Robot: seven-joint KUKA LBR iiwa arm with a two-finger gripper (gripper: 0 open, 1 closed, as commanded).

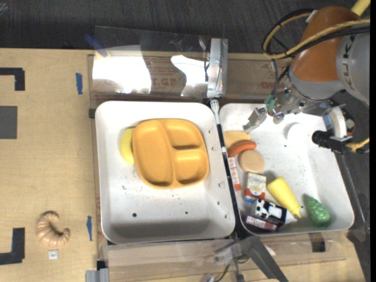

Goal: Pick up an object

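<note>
Bench [41, 175]: tan board top, black tape marks [14, 78], blue tape tabs [79, 82]. Floor [147, 4]: dark grey carpet.

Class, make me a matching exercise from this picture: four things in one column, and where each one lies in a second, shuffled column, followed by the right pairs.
Things:
1. orange divided tray
2. green toy
3. croissant
4. gripper

Places:
A. on the bench, outside the bins, near the left edge
B. in the left bin
C. above the far end of the right bin
D. near corner of the right bin

Pairs: 1-B, 2-D, 3-A, 4-C
</note>
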